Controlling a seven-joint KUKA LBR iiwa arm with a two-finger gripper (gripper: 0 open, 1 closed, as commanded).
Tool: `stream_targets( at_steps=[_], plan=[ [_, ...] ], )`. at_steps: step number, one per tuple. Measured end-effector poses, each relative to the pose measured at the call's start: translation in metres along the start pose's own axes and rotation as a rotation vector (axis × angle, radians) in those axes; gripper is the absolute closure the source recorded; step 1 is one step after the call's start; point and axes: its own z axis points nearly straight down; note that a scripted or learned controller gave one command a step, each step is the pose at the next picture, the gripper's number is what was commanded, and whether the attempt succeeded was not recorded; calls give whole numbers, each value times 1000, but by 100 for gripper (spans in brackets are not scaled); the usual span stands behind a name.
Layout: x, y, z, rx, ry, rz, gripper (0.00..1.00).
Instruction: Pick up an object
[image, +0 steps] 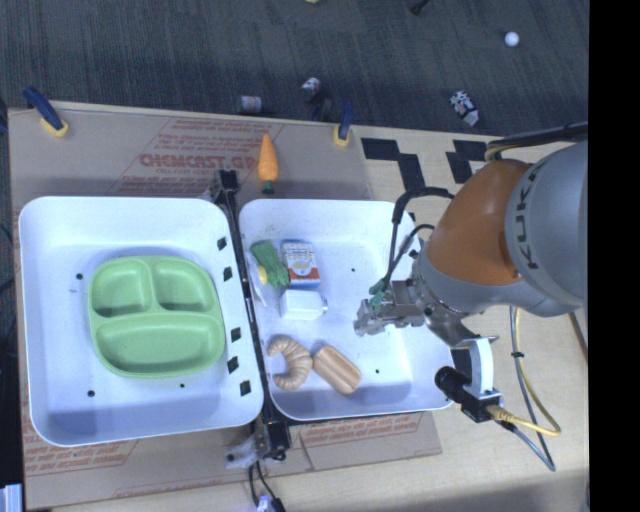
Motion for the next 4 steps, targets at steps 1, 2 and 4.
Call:
stream_targets(
  at_steps=[1,2,4],
  plan=[
    [-25,48,-33,0,0,-2,100],
    [-30,-1,-36,1,-1,-1,100],
    [-70,0,-30,3,0,0,100]
  ],
)
